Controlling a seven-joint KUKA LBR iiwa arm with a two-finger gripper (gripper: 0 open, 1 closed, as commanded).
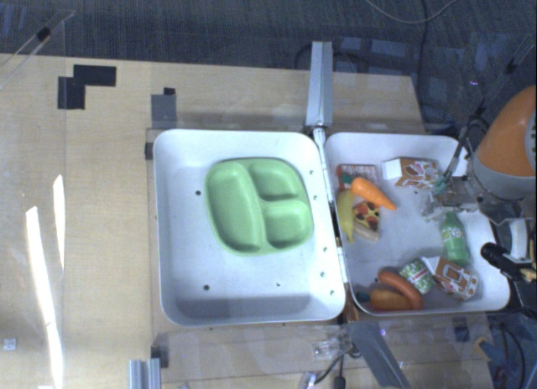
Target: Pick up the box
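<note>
A flat box (366, 216) with a colourful printed top lies in the left part of the right bin (394, 305). An orange carrot (372, 191) rests across its upper end and a yellow banana (345, 213) lies along its left side. My gripper (442, 198) hangs low over the right part of that bin, just above a green bottle (454, 239), about a hand's width right of the box. Nothing shows in its grasp. The arm's orange band (513, 137) is above it at the right edge.
A small white box (392, 168) and a brown-and-white packet (417, 173) lie at the bin's back. A hot dog (395, 292), a green-labelled item (416, 274) and another packet (457, 279) sit at its front. The left bin (180, 236) holds a green divided plate (258, 204).
</note>
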